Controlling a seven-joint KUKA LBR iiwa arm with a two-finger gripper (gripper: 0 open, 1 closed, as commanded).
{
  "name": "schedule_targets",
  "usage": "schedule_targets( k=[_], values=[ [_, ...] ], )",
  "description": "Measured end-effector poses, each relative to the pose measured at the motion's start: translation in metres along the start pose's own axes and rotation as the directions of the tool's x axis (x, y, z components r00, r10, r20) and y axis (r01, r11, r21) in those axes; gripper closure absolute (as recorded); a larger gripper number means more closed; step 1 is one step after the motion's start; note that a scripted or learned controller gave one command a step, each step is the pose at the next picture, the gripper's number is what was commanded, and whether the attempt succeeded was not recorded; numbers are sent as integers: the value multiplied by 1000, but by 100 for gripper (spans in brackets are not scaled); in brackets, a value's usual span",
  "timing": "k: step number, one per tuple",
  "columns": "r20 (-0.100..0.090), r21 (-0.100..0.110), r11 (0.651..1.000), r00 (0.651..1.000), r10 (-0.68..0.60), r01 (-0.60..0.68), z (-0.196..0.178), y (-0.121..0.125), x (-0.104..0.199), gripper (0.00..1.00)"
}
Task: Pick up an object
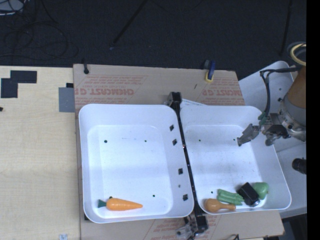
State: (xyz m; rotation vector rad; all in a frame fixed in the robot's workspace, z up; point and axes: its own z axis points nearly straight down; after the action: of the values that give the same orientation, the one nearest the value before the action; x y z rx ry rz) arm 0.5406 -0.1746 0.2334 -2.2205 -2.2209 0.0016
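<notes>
My gripper (257, 137) hangs over the right edge of the right bin (220, 134), at about mid-height of the bin. Its two grey fingers are spread apart and nothing sits between them, so it is open. Near the right bin's front corner lies a cluster: a green pod-like toy (229, 196), a black block (248, 194), a rounded green piece (261, 188) and a tan pear-shaped toy (219, 205). The cluster is well below the gripper in the view. An orange carrot (123, 204) lies at the front of the left bin (125, 134).
The bins stand side by side on a cardboard sheet (150, 86), joined by a black divider (181, 154). A blue clip (210, 70) sits at the cardboard's back edge. The wooden bench top (35, 149) extends to the left.
</notes>
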Motion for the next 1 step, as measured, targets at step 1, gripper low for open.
schedule_targets(
  k=[1],
  values=[
    [-1, 0, 1000, 1000, -4, 4, 75, 68, 39, 0]
  ],
)
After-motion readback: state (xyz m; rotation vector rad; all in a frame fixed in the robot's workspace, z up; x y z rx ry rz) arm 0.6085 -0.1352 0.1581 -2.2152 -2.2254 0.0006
